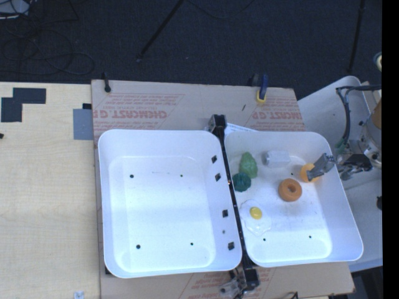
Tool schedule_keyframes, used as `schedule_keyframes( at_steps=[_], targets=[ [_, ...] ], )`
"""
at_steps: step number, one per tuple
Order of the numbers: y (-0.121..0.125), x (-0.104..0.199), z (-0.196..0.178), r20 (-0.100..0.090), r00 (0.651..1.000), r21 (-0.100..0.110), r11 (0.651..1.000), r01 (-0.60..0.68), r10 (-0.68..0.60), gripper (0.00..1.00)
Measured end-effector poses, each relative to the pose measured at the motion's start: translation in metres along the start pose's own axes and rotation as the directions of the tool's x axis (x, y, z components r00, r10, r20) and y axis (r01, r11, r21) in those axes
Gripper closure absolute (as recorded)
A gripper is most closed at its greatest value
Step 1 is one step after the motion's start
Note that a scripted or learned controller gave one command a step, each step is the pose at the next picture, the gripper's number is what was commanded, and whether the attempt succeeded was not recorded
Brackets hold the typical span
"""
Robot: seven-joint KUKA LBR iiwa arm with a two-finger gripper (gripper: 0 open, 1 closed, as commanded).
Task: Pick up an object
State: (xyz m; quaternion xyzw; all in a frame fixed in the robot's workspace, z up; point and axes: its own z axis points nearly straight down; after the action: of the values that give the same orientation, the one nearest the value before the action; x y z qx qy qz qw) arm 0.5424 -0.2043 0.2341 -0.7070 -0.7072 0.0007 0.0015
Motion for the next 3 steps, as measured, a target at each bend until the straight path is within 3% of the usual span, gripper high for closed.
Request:
schedule_keyframes(
  at_steps=[1, 2, 3],
  targets=[
    [0.070, -0.007, 0.088, 0.001, 1.000, -0.001, 1.000, 0.005, -0.005, 0.00],
    [0.068, -0.009, 0.118, 0.000, 1.000, 0.000, 1.000, -0.001, 0.001, 0.00],
    [0.049, -0.008, 0.148, 0.000, 1.000, 0.003, 1.000, 0.001, -0.001, 0.00]
  ],
)
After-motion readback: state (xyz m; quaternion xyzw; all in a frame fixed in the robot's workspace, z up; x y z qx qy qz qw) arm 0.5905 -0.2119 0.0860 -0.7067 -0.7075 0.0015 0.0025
